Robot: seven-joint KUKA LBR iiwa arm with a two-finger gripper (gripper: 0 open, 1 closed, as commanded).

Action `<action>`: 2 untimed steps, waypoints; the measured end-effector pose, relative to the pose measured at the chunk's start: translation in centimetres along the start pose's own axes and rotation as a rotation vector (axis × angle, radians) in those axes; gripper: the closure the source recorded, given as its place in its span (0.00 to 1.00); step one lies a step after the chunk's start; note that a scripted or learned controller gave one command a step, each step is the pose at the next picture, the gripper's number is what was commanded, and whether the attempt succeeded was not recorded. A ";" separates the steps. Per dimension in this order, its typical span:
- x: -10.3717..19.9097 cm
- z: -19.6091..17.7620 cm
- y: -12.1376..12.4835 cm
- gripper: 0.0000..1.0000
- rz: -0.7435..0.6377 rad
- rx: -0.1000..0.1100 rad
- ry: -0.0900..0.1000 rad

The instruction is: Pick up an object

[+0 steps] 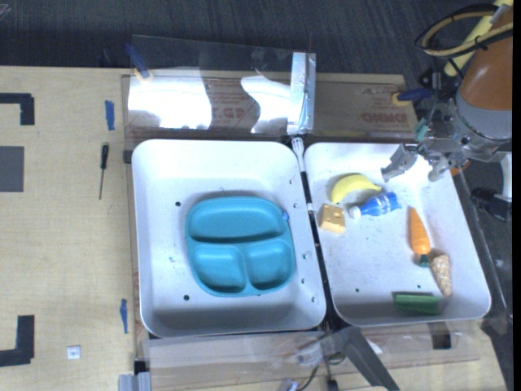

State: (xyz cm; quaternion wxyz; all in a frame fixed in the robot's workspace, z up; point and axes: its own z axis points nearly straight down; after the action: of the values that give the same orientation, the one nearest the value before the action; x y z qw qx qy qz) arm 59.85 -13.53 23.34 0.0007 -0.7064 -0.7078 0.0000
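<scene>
Jaws [417,161] spread open (gripping nothing), above right bin [480,300], near banana [352,186], bottle [376,204].

Robotics lab test cell, not a home or shop. Pale wood counter [57,243] with black fiducial-style corner marks [18,108] and blue tape tabs [109,114]. Two shallow white bins [155,165] fixed side by side, clear acrylic panel [220,96] behind them. Industrial arm [487,88] with yellow cable loop [456,35] at right; dark carpet floor [244,6].
</scene>
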 end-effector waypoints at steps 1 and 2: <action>0.1 -1.1 0.1 1.00 -0.002 -0.004 -0.001; 0.1 -1.0 0.1 0.00 -0.001 -0.003 0.000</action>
State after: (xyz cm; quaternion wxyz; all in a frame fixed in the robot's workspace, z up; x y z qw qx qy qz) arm 59.94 -13.48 24.38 -0.0003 -0.7060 -0.7082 -0.0008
